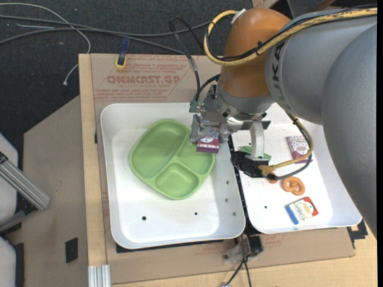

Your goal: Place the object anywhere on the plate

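Note:
A light green plate [167, 157] with three compartments lies tilted in the left white bin [119, 214]. My gripper [205, 135] hangs over the plate's right rim, near the wall between the two bins. A small purple and white box [207, 145] sits between its fingers, just above the plate's upper right compartment. The gripper is shut on this box. The orange band and the grey arm cover the bin's back right corner.
The right bin [335, 220] holds a pink packet [297, 145], an orange pretzel-shaped ring [293, 186] and a blue, red and white packet [301, 209]. Cardboard [143, 76] lies under both bins. Cables [54, 23] run across the dark floor behind.

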Tool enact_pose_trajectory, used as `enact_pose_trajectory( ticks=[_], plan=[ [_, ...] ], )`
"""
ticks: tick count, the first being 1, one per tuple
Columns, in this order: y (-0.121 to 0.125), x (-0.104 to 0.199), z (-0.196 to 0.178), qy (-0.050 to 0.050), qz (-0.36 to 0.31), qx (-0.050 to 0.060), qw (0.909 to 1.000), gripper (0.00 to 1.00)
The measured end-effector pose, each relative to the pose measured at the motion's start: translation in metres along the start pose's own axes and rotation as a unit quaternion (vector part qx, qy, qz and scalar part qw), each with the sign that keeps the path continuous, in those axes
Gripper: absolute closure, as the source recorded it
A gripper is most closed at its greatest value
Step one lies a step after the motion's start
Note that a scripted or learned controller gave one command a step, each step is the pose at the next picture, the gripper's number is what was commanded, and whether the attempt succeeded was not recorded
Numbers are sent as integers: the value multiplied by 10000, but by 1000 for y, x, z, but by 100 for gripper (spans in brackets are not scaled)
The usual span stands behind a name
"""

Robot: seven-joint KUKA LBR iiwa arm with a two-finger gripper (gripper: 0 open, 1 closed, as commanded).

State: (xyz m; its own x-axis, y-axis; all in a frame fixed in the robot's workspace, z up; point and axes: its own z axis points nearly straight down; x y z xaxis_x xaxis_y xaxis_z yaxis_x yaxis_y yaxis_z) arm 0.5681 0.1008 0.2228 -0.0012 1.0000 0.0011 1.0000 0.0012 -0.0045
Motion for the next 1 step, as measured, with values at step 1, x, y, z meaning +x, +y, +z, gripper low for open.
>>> enact_pose_trajectory(
  ticks=[1],
  plan=[
    [0,0,0,0,6,-4,10000,0]
  ],
)
